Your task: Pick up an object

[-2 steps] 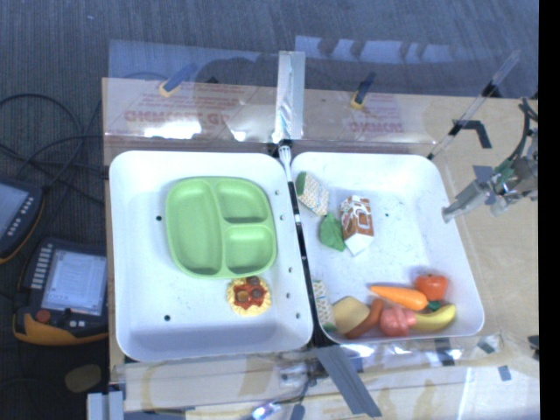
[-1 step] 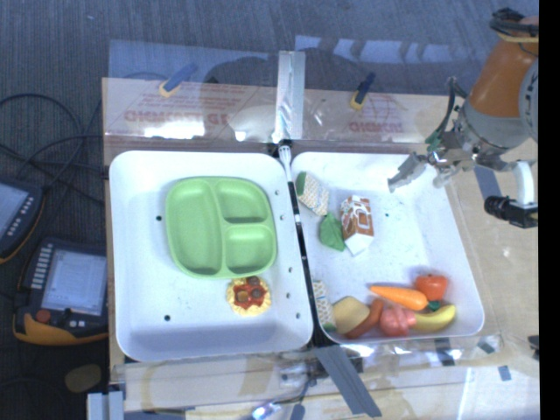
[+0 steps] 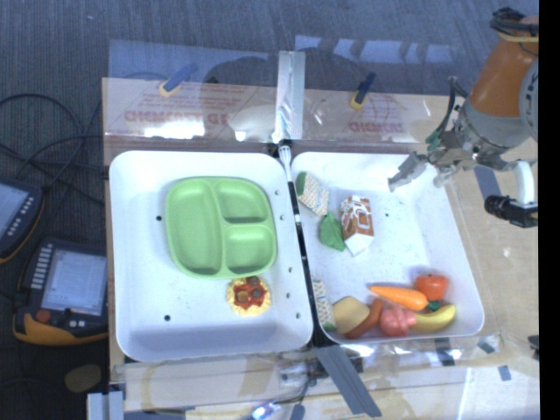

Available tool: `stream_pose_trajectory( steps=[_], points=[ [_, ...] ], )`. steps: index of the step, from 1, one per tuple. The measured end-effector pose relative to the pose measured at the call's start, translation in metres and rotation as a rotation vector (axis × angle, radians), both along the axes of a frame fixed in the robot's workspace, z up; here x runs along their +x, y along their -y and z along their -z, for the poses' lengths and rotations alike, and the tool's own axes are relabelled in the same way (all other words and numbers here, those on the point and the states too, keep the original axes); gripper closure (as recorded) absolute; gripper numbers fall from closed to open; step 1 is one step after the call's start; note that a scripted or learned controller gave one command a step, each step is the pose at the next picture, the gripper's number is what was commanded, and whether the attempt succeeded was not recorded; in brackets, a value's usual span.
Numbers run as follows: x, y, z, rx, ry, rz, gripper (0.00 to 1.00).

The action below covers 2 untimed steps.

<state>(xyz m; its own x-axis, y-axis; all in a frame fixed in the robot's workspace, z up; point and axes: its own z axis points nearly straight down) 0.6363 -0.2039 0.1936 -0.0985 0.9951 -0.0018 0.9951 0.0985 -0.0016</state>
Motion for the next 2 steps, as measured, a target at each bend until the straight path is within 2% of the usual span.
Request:
stream_pose_trajectory(
  steps=[1,2],
  points=[
    [0.032,-0.019,0.098,-0.003,0.000,0.050,0.00],
    [0.015,-0.059,0.105,-0.004,0.008,0.006,0.00]
  ],
)
